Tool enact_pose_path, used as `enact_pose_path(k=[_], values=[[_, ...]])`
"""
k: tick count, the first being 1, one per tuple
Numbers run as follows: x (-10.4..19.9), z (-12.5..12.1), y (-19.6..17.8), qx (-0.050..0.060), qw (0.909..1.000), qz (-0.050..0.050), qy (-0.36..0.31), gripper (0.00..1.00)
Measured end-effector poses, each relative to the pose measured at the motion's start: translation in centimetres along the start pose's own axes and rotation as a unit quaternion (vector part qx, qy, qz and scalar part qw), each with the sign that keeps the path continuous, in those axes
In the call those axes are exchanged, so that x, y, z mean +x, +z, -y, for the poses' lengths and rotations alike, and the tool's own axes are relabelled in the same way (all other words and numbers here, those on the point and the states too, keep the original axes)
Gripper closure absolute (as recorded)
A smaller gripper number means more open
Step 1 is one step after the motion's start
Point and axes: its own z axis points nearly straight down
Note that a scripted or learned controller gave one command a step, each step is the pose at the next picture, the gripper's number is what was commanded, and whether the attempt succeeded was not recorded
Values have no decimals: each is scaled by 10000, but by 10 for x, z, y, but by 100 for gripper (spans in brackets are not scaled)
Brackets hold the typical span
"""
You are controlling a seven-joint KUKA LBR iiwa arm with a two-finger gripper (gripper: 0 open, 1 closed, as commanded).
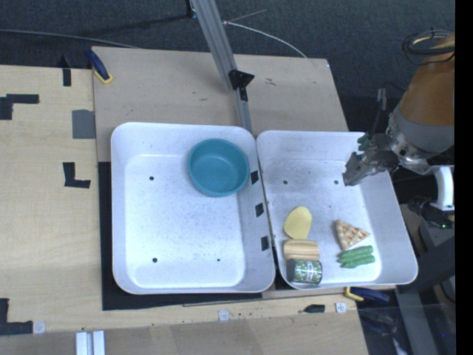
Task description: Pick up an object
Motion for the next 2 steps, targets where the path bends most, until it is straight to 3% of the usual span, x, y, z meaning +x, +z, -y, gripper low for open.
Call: enact_pose_path(k=[2], values=[[113,-10,-6,-3,10000,-4,-18,100]])
